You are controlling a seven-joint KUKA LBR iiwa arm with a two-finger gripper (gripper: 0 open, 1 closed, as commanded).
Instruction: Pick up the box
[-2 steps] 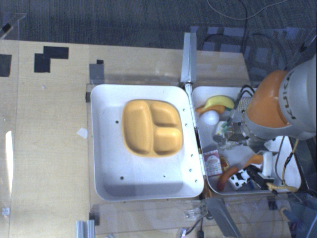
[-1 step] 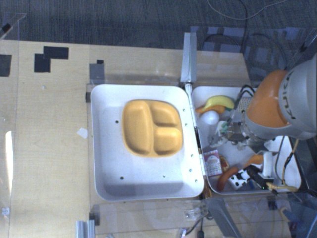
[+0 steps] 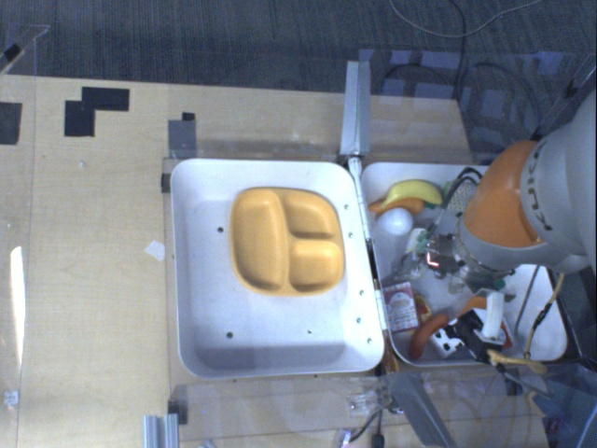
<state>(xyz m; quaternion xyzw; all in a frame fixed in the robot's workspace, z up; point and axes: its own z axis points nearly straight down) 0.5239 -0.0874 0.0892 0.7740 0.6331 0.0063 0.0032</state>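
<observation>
Reaching into right bin (image 3: pixel 557 336), arm (image 3: pixel 522 203) is lowered among clutter; gripper (image 3: pixel 437 255) state cannot be told. Box (image 3: pixel 400 307) is seen flat by bin's left wall, just beside gripper, unheld. Yellow tray (image 3: pixel 286 240) is left in left bin (image 3: pixel 201 250), well apart.

The tabletop (image 3: pixel 93 278) looks like pale wood, smooth and a bit shiny. The left bin (image 3: pixel 201 343) looks like white plastic, smooth with a soft shine. In it lies a yellow tray (image 3: pixel 284 241) that looks like smooth plastic, matt. The right bin (image 3: pixel 555 339) is the same white plastic. A small box (image 3: pixel 401 306) in it looks like printed card. The banana (image 3: pixel 413 192) looks smooth and glossy. The arm (image 3: pixel 560 203) has hard grey shells and a shiny orange band (image 3: pixel 499 208). The post (image 3: pixel 354 110) between the bins looks like dull grey metal. The floor (image 3: pixel 233 17) beyond looks like rough dark carpet.
</observation>
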